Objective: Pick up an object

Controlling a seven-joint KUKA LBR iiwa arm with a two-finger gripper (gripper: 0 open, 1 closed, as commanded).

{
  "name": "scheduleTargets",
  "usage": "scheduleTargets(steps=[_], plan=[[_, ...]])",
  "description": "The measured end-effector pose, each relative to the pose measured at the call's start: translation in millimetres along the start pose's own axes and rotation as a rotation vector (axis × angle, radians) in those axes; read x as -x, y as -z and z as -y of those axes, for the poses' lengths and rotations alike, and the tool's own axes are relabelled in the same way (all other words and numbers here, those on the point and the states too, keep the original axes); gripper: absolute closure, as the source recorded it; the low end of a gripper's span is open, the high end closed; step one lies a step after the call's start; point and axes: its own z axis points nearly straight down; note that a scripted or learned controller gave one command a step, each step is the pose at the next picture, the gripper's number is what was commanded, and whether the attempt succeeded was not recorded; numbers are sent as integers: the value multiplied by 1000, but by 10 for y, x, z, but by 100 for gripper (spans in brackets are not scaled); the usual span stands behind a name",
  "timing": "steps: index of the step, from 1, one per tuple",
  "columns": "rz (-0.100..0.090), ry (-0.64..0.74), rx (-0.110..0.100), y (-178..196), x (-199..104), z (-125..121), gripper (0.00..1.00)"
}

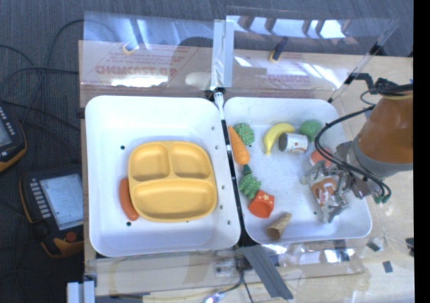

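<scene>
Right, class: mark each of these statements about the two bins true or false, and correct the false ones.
1. The yellow divided tray lies in the left bin. True.
2. The banana lies in the left bin. False: it lies in the right bin.
3. The toy carrot lies by the wall between the bins. True.
4. The gripper hangs over the left bin. False: it is over the right bin's right side.
5. The ice cream cone lies near the right bin's front edge. True.

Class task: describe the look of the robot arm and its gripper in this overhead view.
The arm has an orange band over a grey wrist section. Black cables loop around it. The gripper is a metallic grey two-finger unit with small dark fittings.
</scene>
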Motion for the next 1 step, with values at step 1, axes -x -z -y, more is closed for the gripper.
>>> scheduleTargets(steps=[1], plan=[[2,-17,-5,3,65,-468,0]])
